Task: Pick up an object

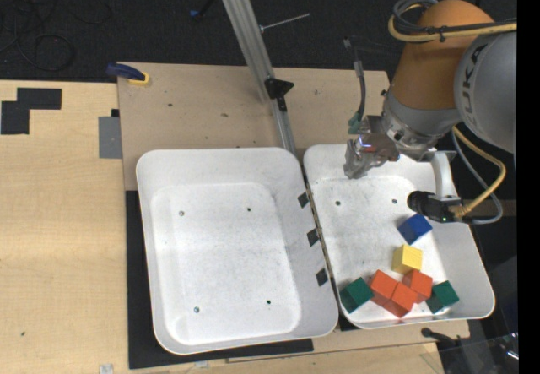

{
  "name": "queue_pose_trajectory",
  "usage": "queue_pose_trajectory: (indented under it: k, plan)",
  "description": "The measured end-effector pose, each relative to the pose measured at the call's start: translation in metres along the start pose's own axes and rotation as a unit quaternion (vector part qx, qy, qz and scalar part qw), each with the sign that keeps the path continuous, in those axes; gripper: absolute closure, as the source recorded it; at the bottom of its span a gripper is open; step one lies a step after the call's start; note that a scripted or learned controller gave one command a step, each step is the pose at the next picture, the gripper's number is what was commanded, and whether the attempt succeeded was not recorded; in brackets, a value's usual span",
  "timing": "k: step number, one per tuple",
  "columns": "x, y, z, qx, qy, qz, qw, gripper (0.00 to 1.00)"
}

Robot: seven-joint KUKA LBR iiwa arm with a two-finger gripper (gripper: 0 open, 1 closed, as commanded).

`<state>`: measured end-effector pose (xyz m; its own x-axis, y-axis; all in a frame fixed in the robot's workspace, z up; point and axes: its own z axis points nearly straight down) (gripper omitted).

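The grey arm with its orange band reaches in from the right and hangs its two-finger tool (361,163) over the far end of the right-hand shallow white plastic bin (359,216); the tool is small and partly blurred here, so I cannot tell how wide it stands, and nothing shows between its tips. All candidate objects lie at the near right of that bin, well apart from the tool: a blue cube (414,228) alone nearest the tool, a small yellow cube (411,258) just below it, then a tight cluster of two orange-red blocks (400,289) flanked by a dark green block at left (356,293) and another dark green block at right (442,296). The left-hand white bin (221,246) on the wooden bench (59,220) plays no part yet. Judgement: the step in hand is approach and target choice. The blue cube looks the best pick, since it has free space on most sides; the cluster offers no room for the tips. Advice: centre over the cube, align the tips with two flat faces, descend straight, and close only once both tips straddle it.
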<state>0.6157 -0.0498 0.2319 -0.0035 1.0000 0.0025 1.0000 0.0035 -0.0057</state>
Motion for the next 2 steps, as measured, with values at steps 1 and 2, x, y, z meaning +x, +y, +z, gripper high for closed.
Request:
queue_pose_trajectory:
  k: [1,2]
  plan:
    - [0.055,-0.018,-0.008,-0.001,0.000,0.000,1.0000,1.00]
    - [0.114,-0.037,-0.009,0.000,0.000,-0.001,1.0000,1.00]
